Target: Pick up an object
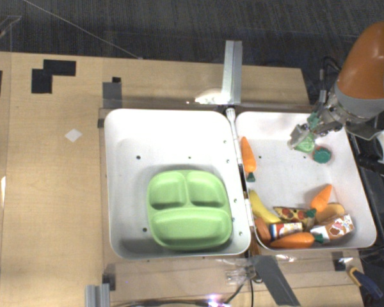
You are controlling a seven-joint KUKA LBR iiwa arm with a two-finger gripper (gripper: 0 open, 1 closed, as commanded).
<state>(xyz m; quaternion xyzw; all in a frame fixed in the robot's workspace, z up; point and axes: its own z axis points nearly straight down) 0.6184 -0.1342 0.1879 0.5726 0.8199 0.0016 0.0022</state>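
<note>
1. Nearest the camera, at the right bin's (365,235) front edge, lies a heap of toy food: a glossy orange carrot-like piece (293,240) lying flat, a small printed packet (287,228) with red and white on it, a tan bread-like piece (338,226) and a yellow banana (261,206). All sit well below and to the left of the claw (305,137).
2. An orange cone-shaped carrot (320,197) leans on the heap, pointing up toward the claw.
3. A slim carrot (248,157) with a dark green end lies along the bin's left wall, left of the claw.
4. A small teal round object (321,154), smooth and disc-like, lies just below-right of the claw.
5. The claw hangs over the bin's back right part. A pale green blur sits at its tip; I cannot tell whether the claw is spread or pressed together.
6. Far left of the claw, the left bin (125,139) holds a matte green three-compartment plastic tray (189,208) with rounded corners.
</note>
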